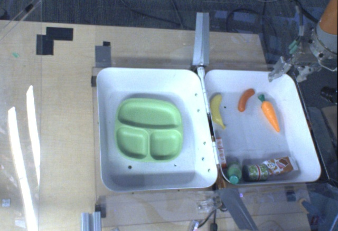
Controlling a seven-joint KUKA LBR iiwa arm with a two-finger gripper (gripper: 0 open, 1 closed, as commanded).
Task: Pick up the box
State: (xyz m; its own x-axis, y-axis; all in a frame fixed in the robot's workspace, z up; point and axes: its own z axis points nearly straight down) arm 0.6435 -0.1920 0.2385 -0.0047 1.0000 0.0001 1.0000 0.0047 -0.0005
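Observation:
The box (279,164) is a flat brown carton with a printed label. It lies against the near wall of the right bin (296,119), touching a green bottle (252,172) on its left. My gripper (289,70) hangs over the bin's far right corner, well away from the box. It is open, with nothing between its fingers.
In the right bin lie a yellow banana (217,111), an orange sausage (245,99), a carrot (270,114) and a slim red-and-white packet (218,149) along the divider. The left bin (105,119) holds a green compartment tray (149,128). Cables run across the floor behind.

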